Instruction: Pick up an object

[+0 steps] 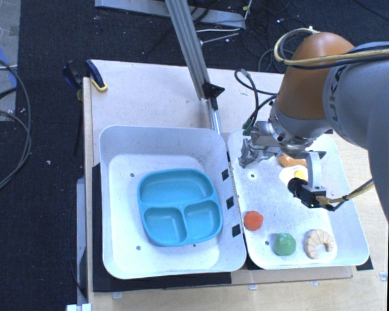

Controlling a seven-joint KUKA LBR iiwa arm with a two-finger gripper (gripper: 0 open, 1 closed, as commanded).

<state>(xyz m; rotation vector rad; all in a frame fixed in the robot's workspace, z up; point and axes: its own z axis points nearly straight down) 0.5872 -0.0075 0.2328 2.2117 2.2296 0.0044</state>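
Gripper: gripper (247, 155) hangs low over the upper left part of the right bin, close to the wall shared with the left bin; from where I stand its fingers blur together, so I cannot tell how far apart they are, and I see nothing between them.
Arm: grey arm (365, 87) comes in from the right, its orange band (312, 73) bulging above the wrist, with a yellow cable looped over the top.
Right bin: right bin (344, 252) is shallow and white, and it holds all the small items.
Red object: small red-orange ball (253, 220) lies near the left wall, below the gripper and apart from it.
Green object: round green piece (284, 244) sits near the front edge, just right of the red-orange ball.
Pale object: ridged, cream-coloured, shrimp-like piece (320, 243) lies just beside the green one, on its right.
Partly hidden items: an orange piece (287, 160) and a yellow-and-white piece (293, 176) peek out under the wrist hardware; their shapes are unclear.
Left bin: left bin (118, 149) is white too, and it holds a blue divided tray (179, 206) with three compartments, lying flat.
Bench: light bench top (146, 92) carries both bins, with a slanted metal pole (192, 46) rising behind them.
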